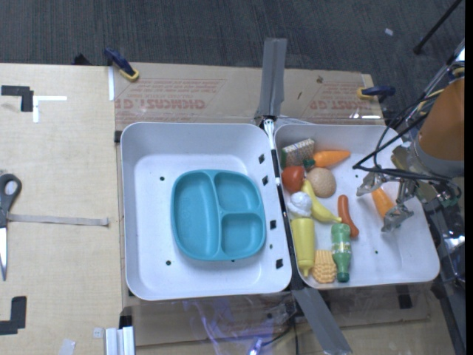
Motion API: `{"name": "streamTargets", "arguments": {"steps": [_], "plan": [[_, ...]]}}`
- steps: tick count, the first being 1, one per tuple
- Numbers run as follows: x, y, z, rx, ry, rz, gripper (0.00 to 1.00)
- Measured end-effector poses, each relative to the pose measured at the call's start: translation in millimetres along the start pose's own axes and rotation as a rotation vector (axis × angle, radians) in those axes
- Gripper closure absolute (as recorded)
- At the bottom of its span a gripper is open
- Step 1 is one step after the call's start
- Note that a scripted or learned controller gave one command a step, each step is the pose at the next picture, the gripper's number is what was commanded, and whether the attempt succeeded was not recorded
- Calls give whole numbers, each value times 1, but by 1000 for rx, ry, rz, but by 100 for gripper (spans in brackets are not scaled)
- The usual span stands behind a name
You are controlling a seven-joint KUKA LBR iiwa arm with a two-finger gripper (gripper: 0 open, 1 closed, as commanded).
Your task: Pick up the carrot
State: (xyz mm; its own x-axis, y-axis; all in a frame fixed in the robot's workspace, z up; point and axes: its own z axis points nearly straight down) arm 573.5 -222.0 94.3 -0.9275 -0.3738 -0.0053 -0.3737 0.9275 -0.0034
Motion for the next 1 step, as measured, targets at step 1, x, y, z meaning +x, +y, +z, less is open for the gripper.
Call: {"name": "streamTargets", "arguments": {"steps": [1], "plan": [[-3, 0, -11, 5, -6, -3, 100]]}}
